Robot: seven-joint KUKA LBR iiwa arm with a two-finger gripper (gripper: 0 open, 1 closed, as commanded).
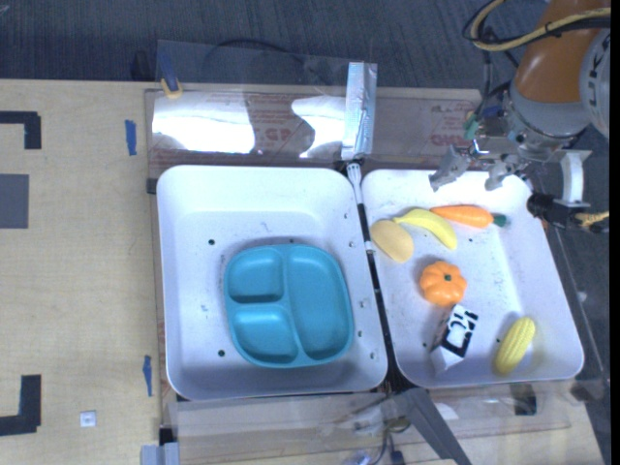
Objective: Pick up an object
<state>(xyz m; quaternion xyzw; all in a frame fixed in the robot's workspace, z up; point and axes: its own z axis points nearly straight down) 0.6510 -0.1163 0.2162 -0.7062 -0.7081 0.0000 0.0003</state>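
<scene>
The arm (567,61) has a rounded orange band over a pale grey housing, smooth and glossy. A yellow cable with a black one beside it (504,13) loops out from behind the orange part. Below sits a grey metal wrist block with small green and blue fittings at its side. The gripper (475,170) ends in two light grey metal fingers (449,172).

arm (567,61) cropped, perhaps mid-link
</scene>
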